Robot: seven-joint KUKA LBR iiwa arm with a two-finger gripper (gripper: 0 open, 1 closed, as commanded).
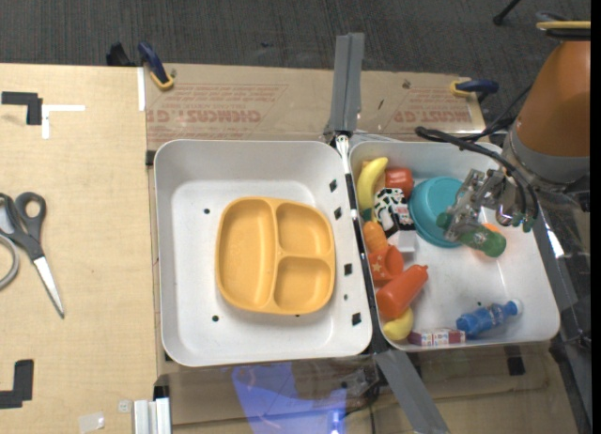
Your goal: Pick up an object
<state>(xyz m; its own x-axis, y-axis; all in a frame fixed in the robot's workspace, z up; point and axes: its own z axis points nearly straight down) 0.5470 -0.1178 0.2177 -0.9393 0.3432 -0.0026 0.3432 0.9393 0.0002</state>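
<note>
My gripper (458, 220) hangs over the right bin (526, 282), at the right rim of a teal bowl (430, 209) and just left of a green object (488, 241). The view does not show anything held in it. Along the bin's left side lie a yellow banana (371, 181), a small red piece (399, 178), a black-and-white toy (392, 209), an orange piece (377, 240) and a red-orange pepper (402, 289). A blue bottle (485, 317) and a small white box (435, 336) lie near the front wall.
The left bin (178, 235) holds a yellow divided plate (277, 255). Scissors (33, 244) lie on the wooden board at far left. A grey bar (346, 85) runs between the bins at the back. The arm's orange band (562, 103) stands at the upper right.
</note>
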